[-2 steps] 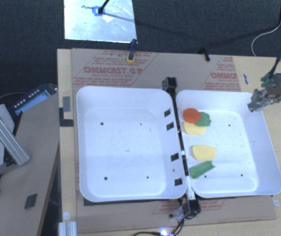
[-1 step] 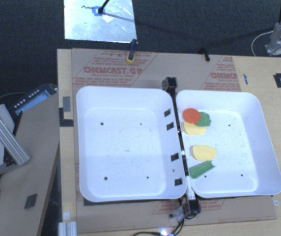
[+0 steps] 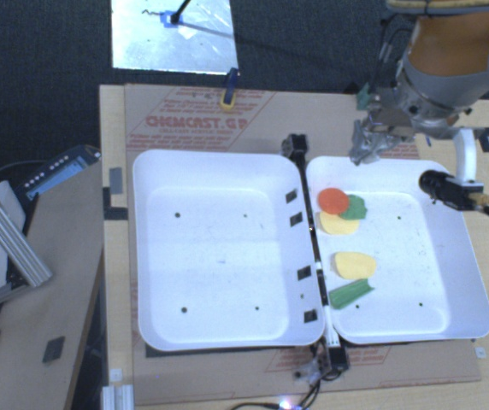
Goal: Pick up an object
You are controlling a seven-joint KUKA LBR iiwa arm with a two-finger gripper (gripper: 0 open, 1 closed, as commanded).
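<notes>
Overhead slanted view of the bench, which carries a sheet of brown cardboard printed in red, and on it two shallow white bins set side by side; the left bin and the right bin meet along a seam marked by a row of small black clips. The grey arm, with its orange band above the wrist, enters from the right; its end effector hangs over the far rim of the right bin, near that bin's far left corner, apart from every loose item; whether it is wide or narrow cannot be told at this angle, and nothing is seen held in it. All candidate objects lie in the left half of the right bin, close to the seam; nearest the far rim is a red disc, with a small green piece touching its right side and partly tucked behind it; a flat yellow piece lies just in front of the disc, touching or slightly overlapped by it; a second, rounder yellow piece lies nearer the camera, separate from the first group; a long green piece lies just beside it at a slant, towards the near rim. Beyond the cardboard, a square reflective sheet rests on the dark floor covering; a yellow and blue clip sits at the cardboard's far edge.
</notes>
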